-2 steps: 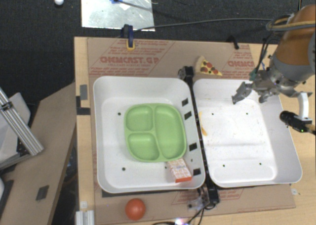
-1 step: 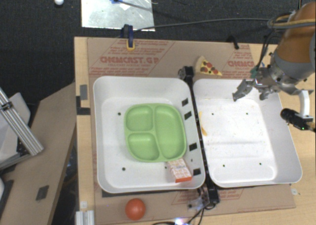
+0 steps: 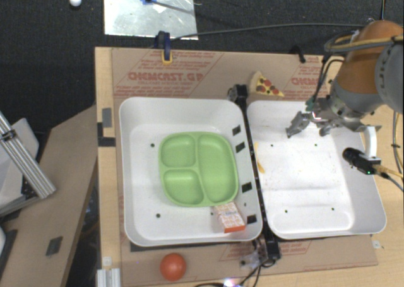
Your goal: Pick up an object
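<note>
A green three-compartment plate [image 3: 198, 168] lies in the middle of the left bin [image 3: 139, 153]. A small red and white carton [image 3: 228, 217] rests at that bin's front right corner, just below the plate. My gripper [image 3: 310, 126] hangs over the far part of the right bin [image 3: 353, 216], its grey fingers spread apart with nothing between them. The arm with its orange band [image 3: 363, 58] comes in from the upper right. A thin yellow strip [image 3: 260, 166] lies at the right bin's left side.
A toy pizza slice [image 3: 266, 85] sits on the cardboard behind the bins. A red ball [image 3: 173, 266] rests in front of the left bin. A black clamp [image 3: 237, 93] stands where the bins meet at the back. A black part [image 3: 360, 161] with a green light hangs over the right bin's right rim.
</note>
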You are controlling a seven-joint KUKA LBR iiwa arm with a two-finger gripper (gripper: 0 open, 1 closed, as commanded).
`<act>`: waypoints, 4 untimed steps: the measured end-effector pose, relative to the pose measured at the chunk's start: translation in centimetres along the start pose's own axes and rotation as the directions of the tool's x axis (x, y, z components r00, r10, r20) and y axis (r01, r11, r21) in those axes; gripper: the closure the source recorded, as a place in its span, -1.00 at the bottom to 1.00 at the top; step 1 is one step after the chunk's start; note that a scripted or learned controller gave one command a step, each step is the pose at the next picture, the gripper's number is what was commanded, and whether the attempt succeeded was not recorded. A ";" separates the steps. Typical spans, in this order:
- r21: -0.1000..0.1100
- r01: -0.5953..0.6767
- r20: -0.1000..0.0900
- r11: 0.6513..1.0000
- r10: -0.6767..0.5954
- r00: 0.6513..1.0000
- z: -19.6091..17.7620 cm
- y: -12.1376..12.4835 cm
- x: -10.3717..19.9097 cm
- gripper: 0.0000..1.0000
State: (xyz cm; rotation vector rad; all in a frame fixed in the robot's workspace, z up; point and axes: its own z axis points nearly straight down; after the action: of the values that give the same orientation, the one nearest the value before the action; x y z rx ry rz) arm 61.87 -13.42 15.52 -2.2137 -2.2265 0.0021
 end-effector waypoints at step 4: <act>-0.008 -0.006 0.002 1.000 0.006 1.000 1.3 -1.2 -0.5 1.00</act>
State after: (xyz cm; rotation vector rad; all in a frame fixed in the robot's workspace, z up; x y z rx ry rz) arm 60.66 -13.92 14.27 -2.2256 -2.2246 -0.0054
